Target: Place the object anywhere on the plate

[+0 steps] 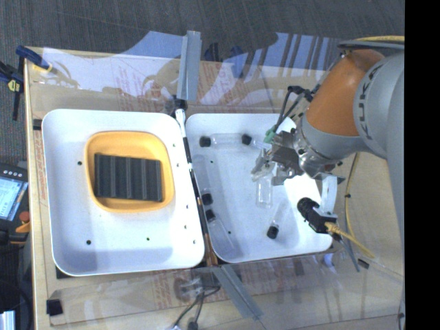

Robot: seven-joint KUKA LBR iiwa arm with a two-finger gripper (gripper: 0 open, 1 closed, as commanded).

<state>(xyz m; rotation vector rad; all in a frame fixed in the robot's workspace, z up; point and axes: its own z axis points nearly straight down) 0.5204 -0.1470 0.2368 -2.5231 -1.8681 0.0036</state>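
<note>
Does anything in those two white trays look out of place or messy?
Nothing looks broken or spilled. A dark ridged block already lies flat on the yellow plate in the left bin. Small dark pieces lie scattered about the right bin, under the gripper.

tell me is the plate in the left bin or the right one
In the left bin. The yellow plate lies flat near its middle with a dark ribbed block on it; the gripper is over the right bin.

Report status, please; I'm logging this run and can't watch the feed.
Gripper low over right white bin, above clear plastic tube. Yellow plate in left white bin, dark ribbed block on it. Small black-capped pieces scattered in right bin.
</note>
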